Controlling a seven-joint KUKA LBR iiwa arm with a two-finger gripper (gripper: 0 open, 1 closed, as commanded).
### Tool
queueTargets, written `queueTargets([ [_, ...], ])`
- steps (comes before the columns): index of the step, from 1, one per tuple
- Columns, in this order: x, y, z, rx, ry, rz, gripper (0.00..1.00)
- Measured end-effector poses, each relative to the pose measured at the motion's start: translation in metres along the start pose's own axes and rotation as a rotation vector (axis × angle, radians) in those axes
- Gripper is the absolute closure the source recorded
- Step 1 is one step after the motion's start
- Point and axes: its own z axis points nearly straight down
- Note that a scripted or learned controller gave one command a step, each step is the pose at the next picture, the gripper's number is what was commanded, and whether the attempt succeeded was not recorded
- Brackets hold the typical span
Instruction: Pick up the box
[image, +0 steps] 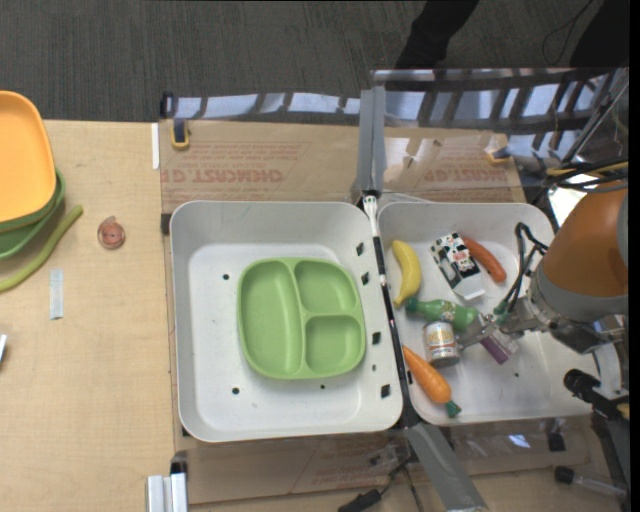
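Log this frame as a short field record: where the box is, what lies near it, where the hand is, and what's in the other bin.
box: white with dark print, right bin, far half, not lifted
neighbours: banana to its left, carrot to its right
hand: low in the right bin, nearer the camera than the box, by a small can and a green item
second carrot: near front-left of right bin
left bin: holds a green divided plate

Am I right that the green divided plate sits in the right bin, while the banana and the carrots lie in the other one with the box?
Not quite: the camera view shows the green divided plate in the left bin. The banana, carrots and box do lie together in the right bin.
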Motion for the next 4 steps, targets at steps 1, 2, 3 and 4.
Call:
queueTargets([
  [1,-0.006,0.009,-0.023,-0.032,-0.017,0.002,1.0],
  [2,-0.006,0.009,-0.031,-0.032,-0.017,0.005,1.0],
  [3,0.021,0.044,0.002,0.003,0.001,0.085,1.0],
  [4,0.021,0.044,0.002,0.004,0.001,0.085,0.0],
])
